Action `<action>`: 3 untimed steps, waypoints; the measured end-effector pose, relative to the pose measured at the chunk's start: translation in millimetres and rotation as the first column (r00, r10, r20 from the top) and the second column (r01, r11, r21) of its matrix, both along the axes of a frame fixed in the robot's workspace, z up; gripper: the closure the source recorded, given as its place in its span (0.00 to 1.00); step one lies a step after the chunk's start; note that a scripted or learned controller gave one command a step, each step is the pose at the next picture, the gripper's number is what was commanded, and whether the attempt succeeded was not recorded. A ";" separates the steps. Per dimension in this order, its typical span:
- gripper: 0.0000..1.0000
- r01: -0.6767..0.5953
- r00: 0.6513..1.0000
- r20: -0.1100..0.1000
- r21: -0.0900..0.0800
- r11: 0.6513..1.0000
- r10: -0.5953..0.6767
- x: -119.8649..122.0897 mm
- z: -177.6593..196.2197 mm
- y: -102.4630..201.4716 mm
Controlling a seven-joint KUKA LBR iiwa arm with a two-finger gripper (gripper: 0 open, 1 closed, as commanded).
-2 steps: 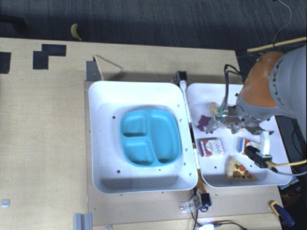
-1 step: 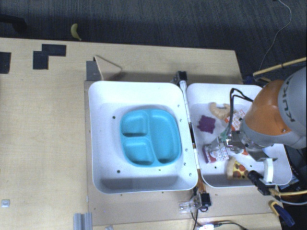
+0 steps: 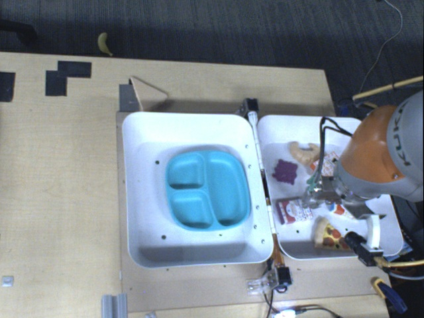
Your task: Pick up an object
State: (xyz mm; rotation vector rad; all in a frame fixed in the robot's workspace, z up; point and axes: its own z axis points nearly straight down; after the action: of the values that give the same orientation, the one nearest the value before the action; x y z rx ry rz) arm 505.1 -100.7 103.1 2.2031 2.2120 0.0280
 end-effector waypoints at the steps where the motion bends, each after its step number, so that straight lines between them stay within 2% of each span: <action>1: 0.00 0.000 1.000 0.000 0.000 1.000 0.000 -0.2 -0.2 -0.2; 2: 1.00 -0.003 1.000 0.002 0.003 1.000 0.003 1.6 10.9 1.4; 3: 0.00 -0.002 1.000 0.002 0.003 1.000 0.002 1.5 10.8 1.4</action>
State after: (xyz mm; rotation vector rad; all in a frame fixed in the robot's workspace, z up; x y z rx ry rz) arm 506.6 -99.3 113.8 2.2007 2.2145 0.0333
